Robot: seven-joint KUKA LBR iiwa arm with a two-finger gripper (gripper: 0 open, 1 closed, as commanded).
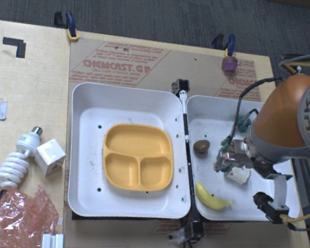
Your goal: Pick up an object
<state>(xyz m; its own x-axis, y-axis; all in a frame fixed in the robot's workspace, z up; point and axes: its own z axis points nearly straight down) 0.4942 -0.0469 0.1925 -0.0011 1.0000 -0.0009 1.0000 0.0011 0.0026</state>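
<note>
While the grey and orange arm (289, 116) reaches into the right bin (212, 113), its gripper (229, 163) sits low over a white object (239, 176); whether it grips cannot be told. A banana (212, 198) lies nearer, a brown object (201, 147) to the left.

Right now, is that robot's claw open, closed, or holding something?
Gripper: cannot be told from this angle; it sits low in the right bin, beside a white object.

- Two white bins (81, 140) (212, 108), centre and right.
- One yellow divided plate (138, 157), centre.
- One banana (212, 198), lower right.
- One brown lump (201, 147).
- One spiral bulb (16, 163), lower left.
- One white cube (50, 156), lower left.
</note>
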